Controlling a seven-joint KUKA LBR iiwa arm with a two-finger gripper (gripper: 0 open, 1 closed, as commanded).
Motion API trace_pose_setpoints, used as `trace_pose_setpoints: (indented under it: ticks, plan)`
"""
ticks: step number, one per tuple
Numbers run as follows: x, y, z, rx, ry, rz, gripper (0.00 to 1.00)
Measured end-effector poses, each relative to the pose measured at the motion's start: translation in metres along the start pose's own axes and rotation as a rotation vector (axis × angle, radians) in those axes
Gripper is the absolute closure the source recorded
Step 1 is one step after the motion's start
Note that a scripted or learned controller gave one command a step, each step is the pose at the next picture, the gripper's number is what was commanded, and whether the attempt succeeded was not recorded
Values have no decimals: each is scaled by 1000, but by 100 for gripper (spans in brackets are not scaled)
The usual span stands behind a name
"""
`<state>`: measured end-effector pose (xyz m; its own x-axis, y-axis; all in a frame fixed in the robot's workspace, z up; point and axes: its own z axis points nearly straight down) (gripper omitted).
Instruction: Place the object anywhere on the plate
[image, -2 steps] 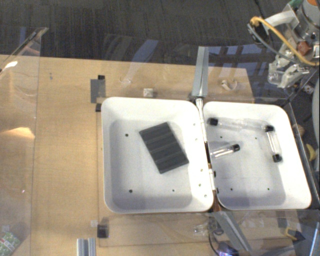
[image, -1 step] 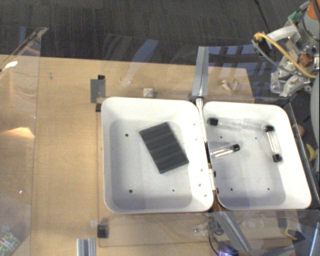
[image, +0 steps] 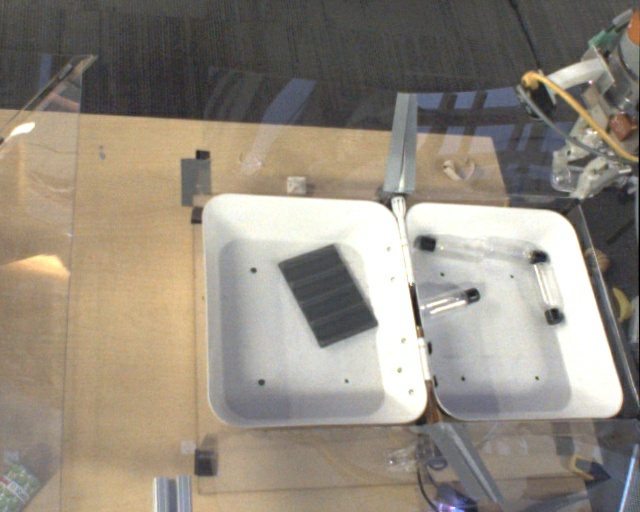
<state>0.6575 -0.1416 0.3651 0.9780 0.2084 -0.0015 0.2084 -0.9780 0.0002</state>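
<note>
A dark grey ribbed plate lies tilted in the middle of the left bin. In the right bin lie three clear tubes with black caps. One long tube lies along the far side, a second tube runs down the right side, and a short tube rests near the left wall. My gripper hangs at the upper right, above the bench beyond the right bin's far right corner and well away from the tubes and the plate.
A metal rail runs back from the seam between the bins. Small black blocks and bits of hardware dot the wooden bench around the bins. A yellow cable loops by the wrist.
</note>
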Motion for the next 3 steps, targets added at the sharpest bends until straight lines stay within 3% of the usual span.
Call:
trace_pose_setpoints:
  ticks: [1, 2, 3]
  plan:
    - [7, -6, 4, 1, 0, -107, 100]
    - [2, 15, 0, 1, 0, -99, 100]
    - [-6, 44, -11, 1, 1, 2, 100]
